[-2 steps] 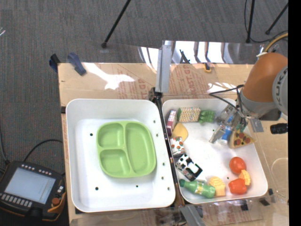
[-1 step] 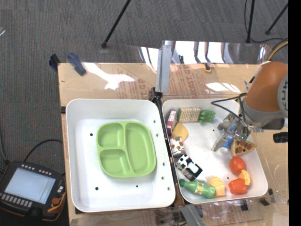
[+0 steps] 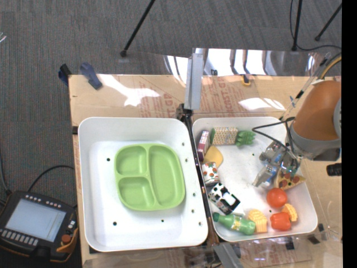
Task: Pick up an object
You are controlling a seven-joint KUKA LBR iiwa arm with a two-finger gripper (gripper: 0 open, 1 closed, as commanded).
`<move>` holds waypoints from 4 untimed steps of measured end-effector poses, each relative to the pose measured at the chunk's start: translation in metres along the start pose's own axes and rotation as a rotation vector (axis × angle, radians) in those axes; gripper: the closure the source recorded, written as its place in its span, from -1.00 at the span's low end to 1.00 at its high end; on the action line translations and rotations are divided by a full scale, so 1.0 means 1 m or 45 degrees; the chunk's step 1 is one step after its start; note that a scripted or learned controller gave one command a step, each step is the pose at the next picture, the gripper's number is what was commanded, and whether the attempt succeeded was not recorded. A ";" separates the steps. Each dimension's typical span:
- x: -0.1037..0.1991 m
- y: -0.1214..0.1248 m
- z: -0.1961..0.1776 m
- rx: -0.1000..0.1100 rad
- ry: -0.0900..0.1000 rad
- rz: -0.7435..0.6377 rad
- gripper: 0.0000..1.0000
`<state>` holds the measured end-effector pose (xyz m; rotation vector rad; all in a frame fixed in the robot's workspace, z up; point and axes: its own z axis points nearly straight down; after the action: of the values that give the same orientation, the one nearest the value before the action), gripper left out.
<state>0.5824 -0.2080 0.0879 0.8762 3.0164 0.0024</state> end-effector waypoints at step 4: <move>0.030 0.010 0.001 0.001 0.002 0.128 -1.00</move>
<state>0.5624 -0.1834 0.0871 1.0269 2.9708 0.0018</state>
